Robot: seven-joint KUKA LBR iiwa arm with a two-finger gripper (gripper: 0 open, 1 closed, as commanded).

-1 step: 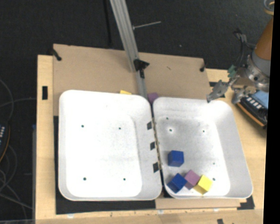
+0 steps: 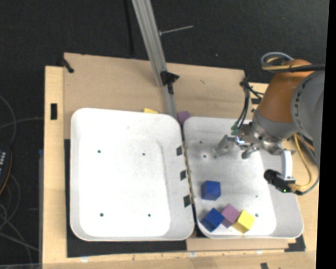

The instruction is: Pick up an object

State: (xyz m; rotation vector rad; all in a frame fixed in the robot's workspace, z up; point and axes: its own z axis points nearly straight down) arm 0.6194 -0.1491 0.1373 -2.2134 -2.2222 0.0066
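Note:
The right bin (image 2: 266, 181) holds a blue cube (image 2: 211, 189) near its middle left. At its front edge lie another blue block (image 2: 212, 219), a purple block (image 2: 230, 214) and a yellow block (image 2: 245, 221), close together. My gripper (image 2: 234, 148) hangs over the back part of the right bin, its two fingers spread apart with nothing between them. It is behind and to the right of the blue cube, well clear of the blocks.
The left bin (image 2: 126, 174) sits beside the right one. A yellow piece (image 2: 150, 110) and a purple piece (image 2: 183, 116) lie behind the bins on the bench. A metal pole (image 2: 153, 40) slants up from between the bins.

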